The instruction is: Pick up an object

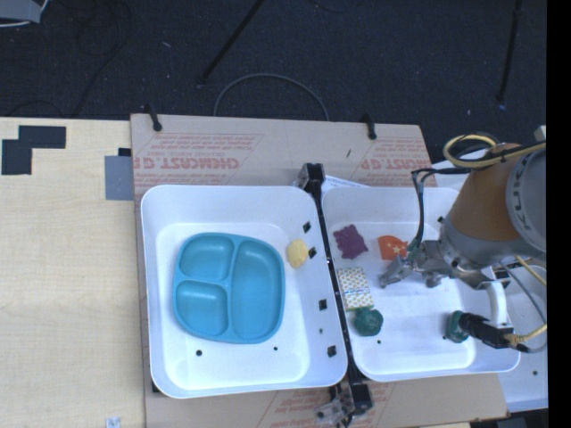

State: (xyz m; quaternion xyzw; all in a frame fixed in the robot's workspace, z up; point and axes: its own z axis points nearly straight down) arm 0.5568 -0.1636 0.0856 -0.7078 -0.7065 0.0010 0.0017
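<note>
The right bin (419,364) holds several small objects: a purple piece (350,239), an orange-red piece (390,246), a patterned white block (353,286), a dark green ball (368,321) and a green item (458,326) near the right wall. My gripper (399,270) is low in the right bin, just below and to the right of the orange-red piece, pointing left. Nothing visibly sits in it. The arm's orange band (482,208) rises behind it.
The left bin (161,346) holds a blue divided plate (229,287) and a small yellow object (296,254) by the divider. A black rail (328,275) separates the bins. Cables (500,328) trail along the right bin's right side.
</note>
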